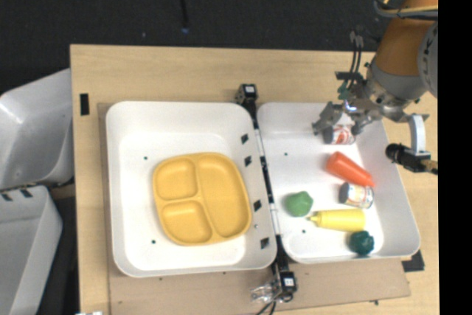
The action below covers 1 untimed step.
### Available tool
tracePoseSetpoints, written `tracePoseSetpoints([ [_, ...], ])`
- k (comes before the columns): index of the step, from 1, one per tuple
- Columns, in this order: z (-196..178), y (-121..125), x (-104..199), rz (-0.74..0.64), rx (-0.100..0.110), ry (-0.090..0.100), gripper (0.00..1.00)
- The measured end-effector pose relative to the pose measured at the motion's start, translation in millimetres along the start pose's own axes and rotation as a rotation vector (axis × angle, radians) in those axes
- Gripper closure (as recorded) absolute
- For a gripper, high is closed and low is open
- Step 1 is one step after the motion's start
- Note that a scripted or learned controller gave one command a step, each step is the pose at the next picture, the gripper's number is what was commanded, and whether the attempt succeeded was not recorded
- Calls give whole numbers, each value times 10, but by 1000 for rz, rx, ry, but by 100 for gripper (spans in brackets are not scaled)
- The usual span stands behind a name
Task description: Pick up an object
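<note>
The likeliest target is a small red-and-white object (344, 134) at the far end of the right bin (295, 122), close to its back wall; the gripper (338, 123) sits right over it, its grey jaws spread apart to either side, and I cannot tell whether they touch it; nothing shows clamped between them, so no grasp is yet made. Just nearer the camera lies an orange carrot-shaped piece (350, 168) on a slant; beside its lower end stands a small can (357, 195); below that a yellow bottle (338, 219) lies on its side, with a green round piece (299, 203) touching or just off its tip and a dark teal piece (361, 242) near the bin's front corner. The risks, as I judge them: the target sits near the wall, so one jaw could strike the rim or pinch only an edge and let the thing squirt free; a low close could also nudge the carrot piece just beside it. Counted: six loose things in the right bin, one of each; one yellow divided plate (200, 198) with three compartments in the left bin (125, 181); two bins on one counter (169, 70); one arm (402, 48).
</note>
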State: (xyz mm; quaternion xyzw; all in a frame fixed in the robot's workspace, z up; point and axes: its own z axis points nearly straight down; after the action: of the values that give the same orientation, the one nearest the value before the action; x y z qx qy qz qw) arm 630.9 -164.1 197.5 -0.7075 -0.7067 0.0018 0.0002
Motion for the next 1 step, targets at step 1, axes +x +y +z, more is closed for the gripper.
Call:
tracePoseSetpoints([
  [1, 580, -83, -64, 0, 1, 0, 0],
])
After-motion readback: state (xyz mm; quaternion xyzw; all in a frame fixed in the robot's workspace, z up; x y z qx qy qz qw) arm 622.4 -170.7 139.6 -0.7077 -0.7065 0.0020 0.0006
